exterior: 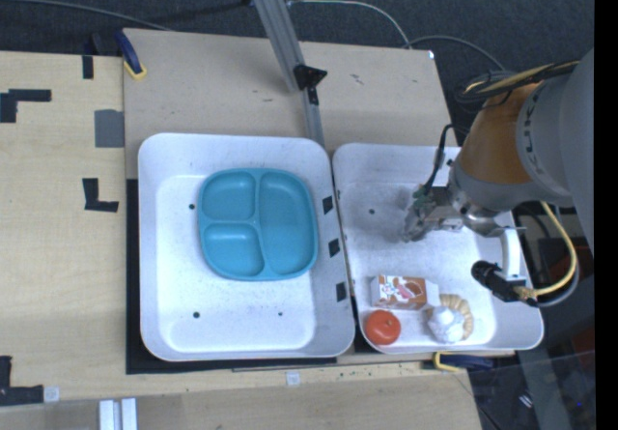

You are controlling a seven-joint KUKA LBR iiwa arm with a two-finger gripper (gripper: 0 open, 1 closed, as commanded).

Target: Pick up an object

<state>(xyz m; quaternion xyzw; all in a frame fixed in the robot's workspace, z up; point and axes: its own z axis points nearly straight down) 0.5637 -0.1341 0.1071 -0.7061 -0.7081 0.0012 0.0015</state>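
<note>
Candidate objects sit in the right bin (359, 188), all three grouped along its near edge. A small red-and-white packet (400, 292) lies flat, left of centre in that group. Just below and to its left rests a round red-orange fruit, tomato-like (383, 327), close to the bin's near-left corner. To the right of the fruit, a white and tan item (451, 318), croissant-shaped at its outer edge, lies just beside the packet's lower right corner. None of the three is lifted; each rests on the bin floor.

Gripper (417, 223): positioned above the bare middle of the right bin, well apart from the three objects, toward the far side of them. Finger state: cannot tell at this resolution; the tip reads as a dark grey cluster. Nothing visible between the fingers.

Arm (521, 143): grey body with an orange band, entering from the right and overhanging the right bin's right wall. Black and yellow cables loop near the wrist.

Left bin (154, 225): holds a blue divided plate (259, 223), three compartments, lying flat in the far half.

Bench (212, 80): tan board under both bins. A grey metal bar (275, 17) runs at a slant from the top edge down to the junction of the bins.
</note>
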